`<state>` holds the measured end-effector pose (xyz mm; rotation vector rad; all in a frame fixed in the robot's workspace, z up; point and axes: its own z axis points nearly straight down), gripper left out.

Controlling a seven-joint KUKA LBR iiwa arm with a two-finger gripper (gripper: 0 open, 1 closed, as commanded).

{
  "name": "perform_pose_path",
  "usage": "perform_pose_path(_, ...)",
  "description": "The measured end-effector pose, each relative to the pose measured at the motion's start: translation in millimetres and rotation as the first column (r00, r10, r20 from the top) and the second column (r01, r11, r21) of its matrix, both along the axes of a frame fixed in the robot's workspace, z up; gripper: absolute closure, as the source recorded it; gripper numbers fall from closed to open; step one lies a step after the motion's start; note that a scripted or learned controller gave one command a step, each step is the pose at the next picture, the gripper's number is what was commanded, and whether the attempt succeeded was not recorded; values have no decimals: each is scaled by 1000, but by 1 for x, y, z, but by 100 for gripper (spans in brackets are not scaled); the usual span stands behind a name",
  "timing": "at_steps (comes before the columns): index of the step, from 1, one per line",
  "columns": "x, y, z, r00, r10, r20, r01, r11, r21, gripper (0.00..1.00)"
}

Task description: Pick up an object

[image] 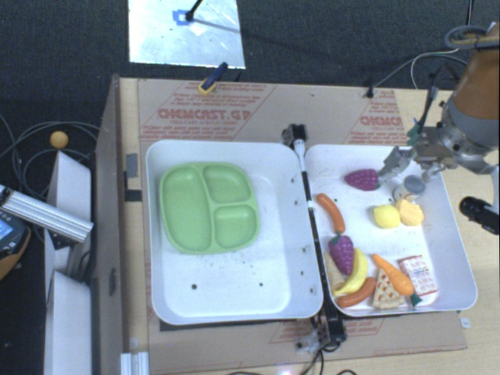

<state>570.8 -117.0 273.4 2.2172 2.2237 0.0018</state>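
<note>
Fingers [400, 172] spread, holding nothing, hover between purple raspberry [362, 180] and yellow lemon [386, 216] in right bin [459, 233].

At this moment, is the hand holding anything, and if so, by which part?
Nothing is held. The hand hovers over the right bin, between the purple raspberry toy and the yellow pieces, with no object between its fingers.
</note>
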Motion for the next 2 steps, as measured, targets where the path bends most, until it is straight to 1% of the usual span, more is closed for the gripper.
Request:
perform_pose_path(1,52,18,-95,1000,1,-5,-1,1000,1,0)
perform_pose_path(2,29,32,-156,1000,-2,-3,2,1000,0,0)
